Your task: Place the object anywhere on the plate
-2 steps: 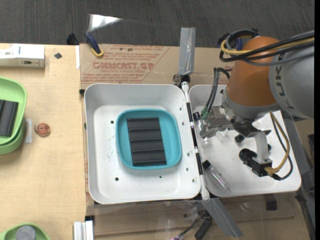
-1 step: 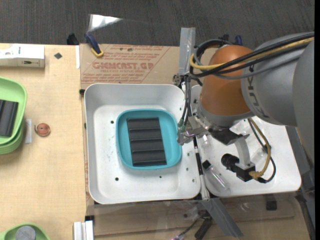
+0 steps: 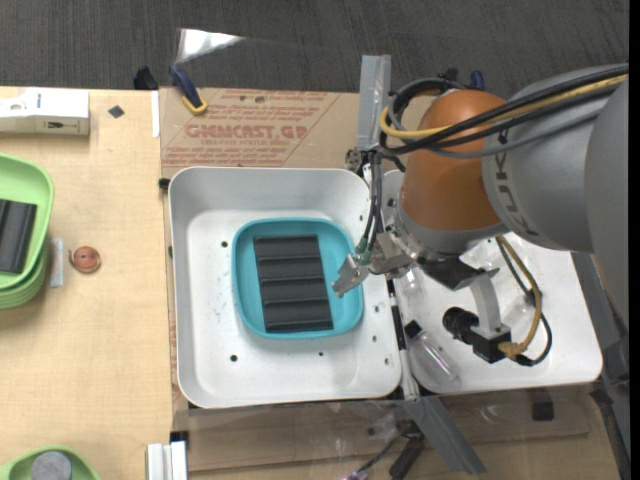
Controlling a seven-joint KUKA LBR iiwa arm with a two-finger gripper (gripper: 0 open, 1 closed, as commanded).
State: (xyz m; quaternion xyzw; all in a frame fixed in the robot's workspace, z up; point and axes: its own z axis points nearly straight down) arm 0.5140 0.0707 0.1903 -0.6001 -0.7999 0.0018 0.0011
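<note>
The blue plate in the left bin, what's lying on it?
A dark ribbed block lies flat on the blue plate, covering most of its floor. The end effector overlaps its right rim.

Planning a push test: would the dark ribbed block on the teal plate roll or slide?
The ribbed block lies flat and broad on the teal plate, so it likely slides, not rolls. It looks rigid. The plate's raised rim would probably stop it.

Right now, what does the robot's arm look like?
The arm is bulky and grey with a rounded orange band above the wrist. Yellow and black cables loop over it. The gripper is small and metallic, with a black fitting and more wiring beside it.
</note>
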